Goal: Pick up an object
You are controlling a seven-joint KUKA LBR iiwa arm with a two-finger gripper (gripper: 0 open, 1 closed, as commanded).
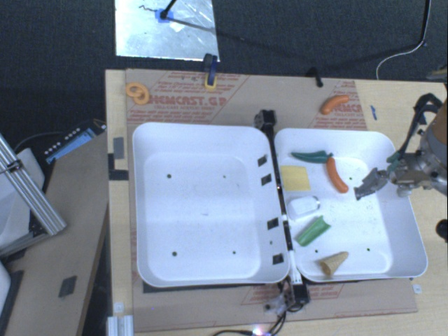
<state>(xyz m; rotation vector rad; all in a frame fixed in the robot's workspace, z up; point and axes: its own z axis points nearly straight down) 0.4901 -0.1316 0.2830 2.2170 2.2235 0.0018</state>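
Observation:
The right bin (402,219) holds several small items: a dark green chili (311,157), an orange carrot-like piece (337,175), a yellow square block (295,178), a white lump (304,205), a light green piece (312,231) and a tan cone (334,262). My gripper (366,185) reaches in from the right over the right bin's upper middle, just right of the orange piece and apart from it. I see nothing in its grasp.
The left bin (203,201) lies beside the right one, with a black hinge strip (276,187) between them. On the cardboard behind the bins lie an orange sausage shape (334,104), an orange ring (137,93) and a yellow and blue clamp (210,72).

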